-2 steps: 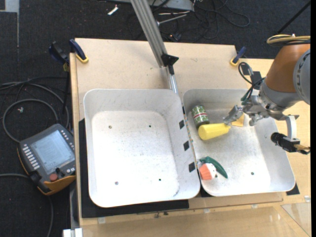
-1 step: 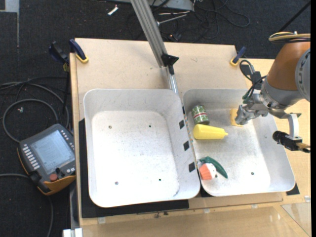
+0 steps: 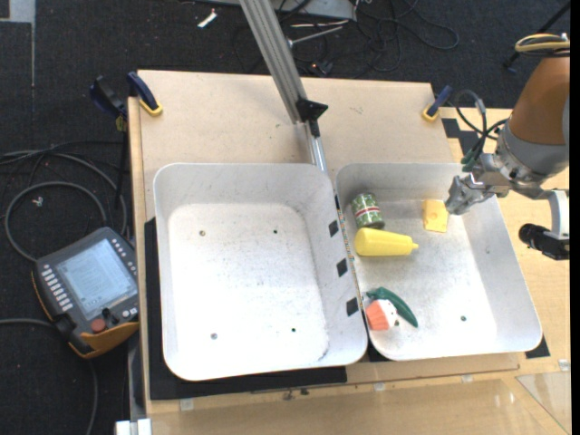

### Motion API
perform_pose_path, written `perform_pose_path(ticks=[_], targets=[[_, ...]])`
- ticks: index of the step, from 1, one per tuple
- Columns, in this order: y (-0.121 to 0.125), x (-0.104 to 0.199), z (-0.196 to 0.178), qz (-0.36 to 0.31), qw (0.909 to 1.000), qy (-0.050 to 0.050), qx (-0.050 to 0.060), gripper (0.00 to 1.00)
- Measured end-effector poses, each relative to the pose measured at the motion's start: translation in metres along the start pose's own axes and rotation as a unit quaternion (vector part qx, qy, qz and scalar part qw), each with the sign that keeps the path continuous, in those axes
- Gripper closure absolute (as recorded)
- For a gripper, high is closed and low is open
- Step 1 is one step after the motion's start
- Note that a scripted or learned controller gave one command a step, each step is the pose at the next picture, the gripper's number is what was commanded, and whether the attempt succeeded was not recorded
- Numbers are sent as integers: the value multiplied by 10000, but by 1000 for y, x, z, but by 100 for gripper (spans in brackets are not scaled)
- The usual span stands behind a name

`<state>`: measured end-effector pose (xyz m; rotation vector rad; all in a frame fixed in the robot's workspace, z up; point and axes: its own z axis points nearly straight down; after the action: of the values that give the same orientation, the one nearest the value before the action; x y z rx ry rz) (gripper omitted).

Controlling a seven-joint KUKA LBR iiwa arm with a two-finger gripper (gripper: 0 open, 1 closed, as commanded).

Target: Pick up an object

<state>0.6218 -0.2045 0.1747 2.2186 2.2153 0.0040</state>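
Note:
The right bin [image 3: 489, 270] holds several small objects. A green can [image 3: 367, 211] lies near the bin's left wall. Just below it rests a yellow cone-shaped piece [image 3: 385, 243]. A small yellow block [image 3: 436, 216] sits to the can's right, at the back of the bin. A red and white toy with a green leaf [image 3: 387, 310] lies near the front left. My gripper [image 3: 459, 196] hangs just up and right of the yellow block, at the end of the grey arm with its orange band [image 3: 544, 89]. Nothing shows between its tips.
The left bin [image 3: 181, 243] stands beside the right one on the wooden bench. A slanted metal pole [image 3: 276, 53] rises from between the bins. Yellow clamps [image 3: 145, 98] grip the bench's back corners. A teach pendant [image 3: 86, 284] lies on the floor at left.

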Motion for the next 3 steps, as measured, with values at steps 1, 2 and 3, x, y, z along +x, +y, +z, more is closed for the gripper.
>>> perform_pose_path(ticks=[1,2,3], targets=[[4,-2,-65,-19,10000,-5,-14,100],[5,-2,-68,-19,10000,7,18,100],[6,61,-61,-49,10000,21,34,100]])
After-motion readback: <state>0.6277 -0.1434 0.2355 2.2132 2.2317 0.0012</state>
